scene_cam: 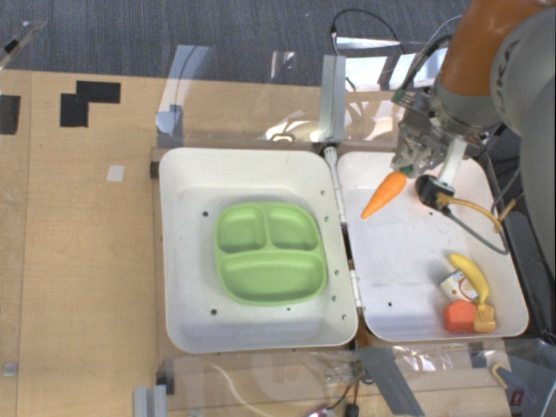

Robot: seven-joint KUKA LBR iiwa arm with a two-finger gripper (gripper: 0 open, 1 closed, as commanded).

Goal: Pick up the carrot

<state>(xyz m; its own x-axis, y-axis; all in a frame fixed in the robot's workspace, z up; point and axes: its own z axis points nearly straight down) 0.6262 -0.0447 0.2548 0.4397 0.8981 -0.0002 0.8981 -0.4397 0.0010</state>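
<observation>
So, carrot sits in the right bin, upper left part, near the bin's left wall. It lies at a slant, thick end up and right, pointed tip down and left. The thick end is right at the gripper, touching or just under the fingertips; it looks pinched there but I cannot tell for sure whether the fingers are clamped on it or just resting against it. The carrot may be slightly lifted off the bin floor, hard to tell from this angle.

Arm comes in from the right, orange band above the wrist, gripper pointing down over the bin's top edge. A yellow cable loops from the wrist area across the right side of the bin.

Lower right corner of the same bin: a banana, a small white carton beside it, an orange block just below, all bunched together and well apart from the carrot.

Left bin holds a green divided plate, three compartments, roughly centred.
</observation>
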